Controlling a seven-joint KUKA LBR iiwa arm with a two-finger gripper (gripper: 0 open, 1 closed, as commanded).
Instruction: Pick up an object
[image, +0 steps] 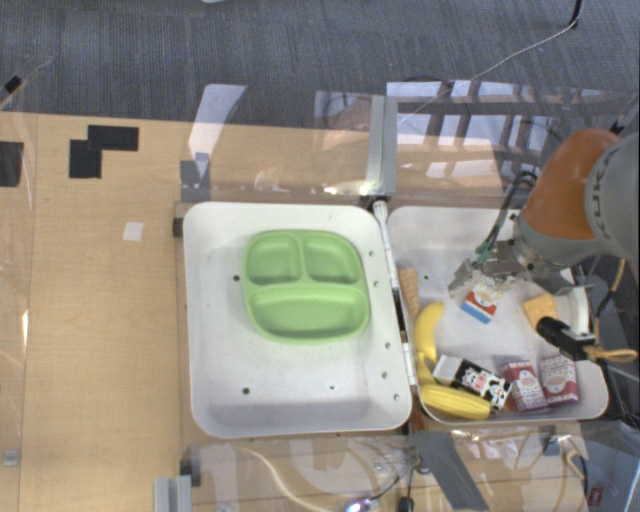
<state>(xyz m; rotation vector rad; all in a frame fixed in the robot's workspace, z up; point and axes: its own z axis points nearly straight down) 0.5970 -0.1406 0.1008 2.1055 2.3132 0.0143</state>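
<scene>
I can't tell how my gripper (487, 268) has its jaws set. A small white carton (481, 303) lies just below them in the right bin (440, 225). The banana (428, 335) lies further left, the green tray (305, 284) beyond.

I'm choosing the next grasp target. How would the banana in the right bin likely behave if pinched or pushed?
The banana is curved and smooth-skinned, so it may pivot or slip under a two-sided pinch. It looks like rigid toy food, probably light. It lies along the bin's left wall with its lower end by the corn cob, so a push would likely jam it rather than roll it.
</scene>
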